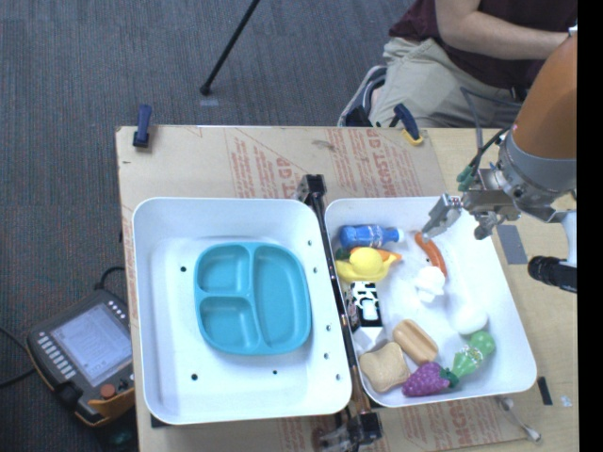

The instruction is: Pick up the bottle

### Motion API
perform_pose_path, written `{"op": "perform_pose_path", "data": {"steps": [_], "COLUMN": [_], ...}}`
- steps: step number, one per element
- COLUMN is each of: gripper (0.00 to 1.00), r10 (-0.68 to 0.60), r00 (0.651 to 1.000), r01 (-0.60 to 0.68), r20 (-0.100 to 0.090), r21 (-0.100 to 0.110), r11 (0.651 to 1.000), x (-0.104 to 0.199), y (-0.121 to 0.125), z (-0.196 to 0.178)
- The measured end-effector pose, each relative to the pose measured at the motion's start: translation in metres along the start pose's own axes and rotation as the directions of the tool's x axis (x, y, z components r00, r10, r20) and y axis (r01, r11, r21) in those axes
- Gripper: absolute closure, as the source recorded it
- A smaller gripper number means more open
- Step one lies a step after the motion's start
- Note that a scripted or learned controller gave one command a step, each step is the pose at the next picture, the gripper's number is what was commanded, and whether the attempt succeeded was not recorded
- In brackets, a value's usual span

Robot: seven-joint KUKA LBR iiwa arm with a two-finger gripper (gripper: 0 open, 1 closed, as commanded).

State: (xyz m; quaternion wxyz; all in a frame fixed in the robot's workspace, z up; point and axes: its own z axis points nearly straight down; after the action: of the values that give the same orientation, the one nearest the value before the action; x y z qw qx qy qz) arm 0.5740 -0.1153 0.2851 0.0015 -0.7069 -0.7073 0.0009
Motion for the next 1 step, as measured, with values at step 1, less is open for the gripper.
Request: {"op": "perform_pose_path", "data": {"steps": [1], "gripper": [0.00], "r10": [0.093], "r00": [0.996], "r01": [-0.093], "r20": [-0.001], "r21": [0.002], "r11": [0.996], "x": [0.0753], "y": [0.0265], "z": [0.0511]}}
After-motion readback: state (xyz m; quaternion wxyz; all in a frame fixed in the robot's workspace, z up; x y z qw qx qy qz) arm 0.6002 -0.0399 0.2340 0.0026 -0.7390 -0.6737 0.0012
